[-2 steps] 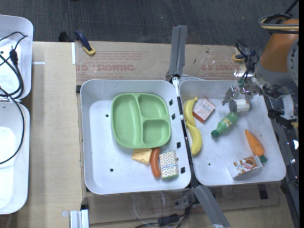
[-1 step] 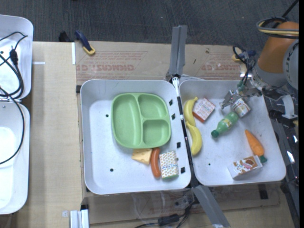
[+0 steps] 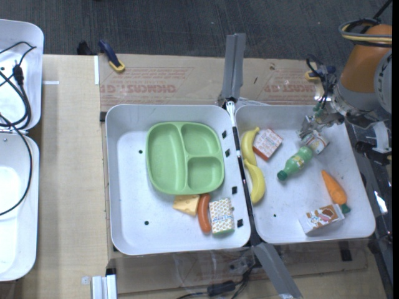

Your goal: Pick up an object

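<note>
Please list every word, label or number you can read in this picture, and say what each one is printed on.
Red lettering on the brown cardboard sheet behind the bins: upside down and too blurred to read.
Small red-and-white carton: print too small to read.
Brown-and-white carton: picture only, text unreadable.
Blue-patterned white packet: unreadable.
Green plastic bottle: label unreadable.

Two shallow white bins (image 3: 118,167) (image 3: 361,185) are counted, two yellow bananas (image 3: 249,145) (image 3: 256,184), two small printed cartons (image 3: 267,144) (image 3: 321,219), and one green divided plate (image 3: 185,157).
</note>
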Robot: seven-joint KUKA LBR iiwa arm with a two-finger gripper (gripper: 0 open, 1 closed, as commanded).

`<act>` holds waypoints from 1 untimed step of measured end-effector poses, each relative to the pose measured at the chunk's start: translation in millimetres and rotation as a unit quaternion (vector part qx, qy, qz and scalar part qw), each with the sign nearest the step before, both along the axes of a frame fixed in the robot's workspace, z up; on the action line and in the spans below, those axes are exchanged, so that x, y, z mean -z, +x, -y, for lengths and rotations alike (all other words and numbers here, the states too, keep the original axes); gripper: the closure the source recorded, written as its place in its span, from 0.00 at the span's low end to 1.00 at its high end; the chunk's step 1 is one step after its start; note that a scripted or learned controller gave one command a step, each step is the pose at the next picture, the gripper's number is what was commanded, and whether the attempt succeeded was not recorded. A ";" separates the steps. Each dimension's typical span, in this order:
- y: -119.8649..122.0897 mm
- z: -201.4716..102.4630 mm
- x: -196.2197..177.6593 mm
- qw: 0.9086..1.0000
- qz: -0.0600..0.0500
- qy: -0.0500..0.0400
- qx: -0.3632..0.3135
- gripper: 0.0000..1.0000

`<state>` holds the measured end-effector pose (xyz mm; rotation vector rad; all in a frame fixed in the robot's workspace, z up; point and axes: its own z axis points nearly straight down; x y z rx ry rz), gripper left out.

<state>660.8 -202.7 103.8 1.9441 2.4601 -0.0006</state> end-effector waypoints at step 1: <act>-1.1 16.3 -129.1 1.000 -0.001 0.001 0.021 1.00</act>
